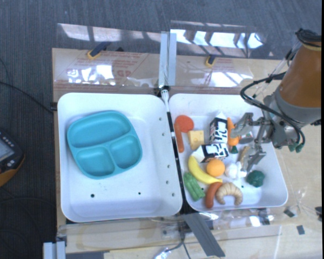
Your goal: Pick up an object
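Observation:
The right bin (278, 196) holds several toy foods. Among them are a banana (197, 169), an orange (216, 168), a croissant (230, 193), a green broccoli piece (255, 178), a yellow cheese block (196, 138) and a black-and-white carton (218, 129). My gripper (248, 140) hovers over the right part of this bin with its fingers spread open. A small orange carrot (233, 134) lies just left of the upper finger (244, 123). A white egg-like piece (233, 170) sits left of the lower finger. I see nothing between the fingers.
The left bin (151, 198) holds a blue divided plate (103, 143). A red-orange piece (183, 124), a green vegetable (193, 186) and a sausage (210, 194) lie near the right bin's left wall. The arm's orange band (305, 74) rises at the right.

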Robot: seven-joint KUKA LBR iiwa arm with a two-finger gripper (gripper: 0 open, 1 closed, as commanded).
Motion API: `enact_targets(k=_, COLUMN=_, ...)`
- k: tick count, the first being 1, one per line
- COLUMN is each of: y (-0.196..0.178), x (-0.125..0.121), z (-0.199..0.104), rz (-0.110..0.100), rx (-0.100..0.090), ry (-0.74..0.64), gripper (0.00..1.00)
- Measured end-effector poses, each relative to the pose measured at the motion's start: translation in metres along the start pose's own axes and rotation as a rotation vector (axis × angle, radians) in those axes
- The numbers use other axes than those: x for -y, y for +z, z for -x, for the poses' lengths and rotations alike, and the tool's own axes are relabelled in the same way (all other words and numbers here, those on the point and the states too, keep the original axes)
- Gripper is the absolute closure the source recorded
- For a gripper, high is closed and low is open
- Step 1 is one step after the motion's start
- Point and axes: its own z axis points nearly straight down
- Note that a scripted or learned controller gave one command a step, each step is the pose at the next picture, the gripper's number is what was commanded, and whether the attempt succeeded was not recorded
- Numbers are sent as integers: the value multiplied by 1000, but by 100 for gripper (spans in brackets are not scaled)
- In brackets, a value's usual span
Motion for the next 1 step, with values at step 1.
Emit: enact_targets(k=1, y=157, x=-23, z=64, rz=-1, rx=6, ry=268, gripper=0)
